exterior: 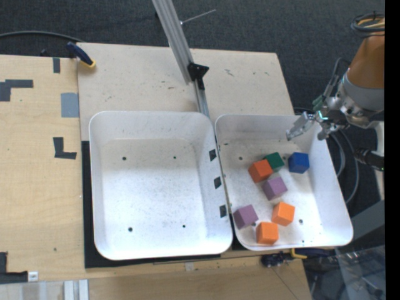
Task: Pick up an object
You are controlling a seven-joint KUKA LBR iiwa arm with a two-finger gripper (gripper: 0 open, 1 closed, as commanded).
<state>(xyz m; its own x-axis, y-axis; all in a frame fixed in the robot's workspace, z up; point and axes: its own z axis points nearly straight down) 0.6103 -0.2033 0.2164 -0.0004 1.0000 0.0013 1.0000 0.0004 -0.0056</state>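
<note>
1. we see two white bins side by side, the left bin (153, 183) and the right bin (325, 186).
2. we use the blue block (299, 162) as our landmark. it sits in the right bin, near the bin's right wall.
3. just left of the blue block is a green block (275, 162), and it touches an orange block (260, 170) on its left.
4. below and left of the blue block is a purple block (274, 187).
5. further below the blue block are two more orange blocks (283, 213) (267, 232) and another purple block (245, 215).
6. the gripper (309, 127) hangs above the blue block, over the bin's top right corner.
7. its fingers are spread a little, with nothing between them.
</note>
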